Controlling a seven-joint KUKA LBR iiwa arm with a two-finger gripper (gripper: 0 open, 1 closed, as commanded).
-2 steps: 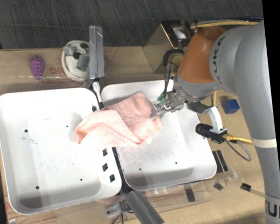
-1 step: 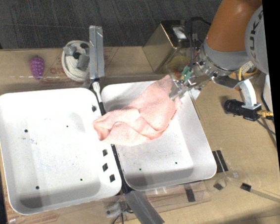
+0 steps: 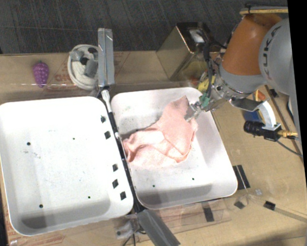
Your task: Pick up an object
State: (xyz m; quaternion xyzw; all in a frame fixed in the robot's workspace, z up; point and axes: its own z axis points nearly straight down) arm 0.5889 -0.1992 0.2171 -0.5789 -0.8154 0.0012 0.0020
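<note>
cloth (image 3: pixel 160 138): pale pink, plain | bins (image 3: pixel 59 211): white | arm (image 3: pixel 254 43): grey w/ orange band | surface (image 3: pixel 268 178): tan | far-left obj (image 3: pixel 41 73): purple

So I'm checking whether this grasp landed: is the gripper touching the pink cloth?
Touching. In the camera view, the gripper meets the pink cloth at its upper right corner, which looks pulled up toward it.

Part of the maker's name, "KUK", is showing in dark letters on the grey arm (image 3: pixel 277 52), just beside its orange band. Nothing else is reading clearly anywhere near the arm.
</note>
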